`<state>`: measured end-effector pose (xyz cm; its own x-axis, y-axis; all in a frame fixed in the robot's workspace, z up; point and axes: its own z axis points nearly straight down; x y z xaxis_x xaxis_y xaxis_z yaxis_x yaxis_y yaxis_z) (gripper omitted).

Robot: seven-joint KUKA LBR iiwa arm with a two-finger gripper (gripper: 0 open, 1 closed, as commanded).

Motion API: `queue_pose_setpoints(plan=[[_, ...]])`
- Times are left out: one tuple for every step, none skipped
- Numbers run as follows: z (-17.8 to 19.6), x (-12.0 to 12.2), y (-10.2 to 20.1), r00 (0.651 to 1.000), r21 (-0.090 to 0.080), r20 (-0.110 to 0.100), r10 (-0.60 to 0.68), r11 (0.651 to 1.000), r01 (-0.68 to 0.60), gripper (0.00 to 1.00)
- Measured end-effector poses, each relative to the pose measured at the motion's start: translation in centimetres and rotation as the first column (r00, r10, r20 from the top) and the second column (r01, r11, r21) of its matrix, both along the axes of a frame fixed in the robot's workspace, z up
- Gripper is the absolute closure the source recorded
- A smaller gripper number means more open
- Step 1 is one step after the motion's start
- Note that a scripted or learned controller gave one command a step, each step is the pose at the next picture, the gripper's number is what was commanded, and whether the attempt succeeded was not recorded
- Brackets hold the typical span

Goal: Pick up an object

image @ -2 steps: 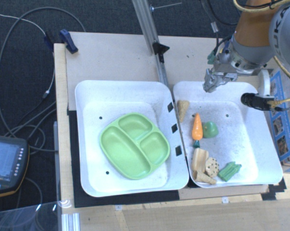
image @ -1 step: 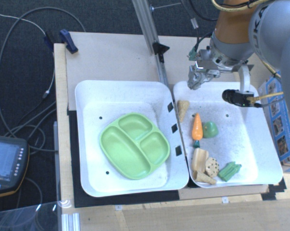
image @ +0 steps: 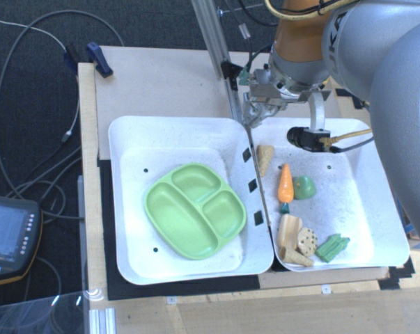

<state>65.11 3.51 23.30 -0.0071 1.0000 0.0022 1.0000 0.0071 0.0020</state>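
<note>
2 white bins (image: 126, 152), 1 green plate (image: 196, 211), 1 carrot (image: 285, 182), approx. 6 toy foods altogether.

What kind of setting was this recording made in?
Likely a robotics lab bench set up for pick-up trials: two white bins side by side, toy food such as a carrot in the right one, a teach pendant and loose cables on the dark floor.

Pale bench (image: 161, 82) bears two white bins side by side: left bin (image: 126, 138), right bin (image: 356, 214). Blue clamp (image: 98, 59) at far-left corner.
</note>
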Motion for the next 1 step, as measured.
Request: queue_pose_setpoints(plan=[[-1.01,-0.12,5.32,1.000,0.000,-0.004,-0.001,1.000,0.001,1.00]])
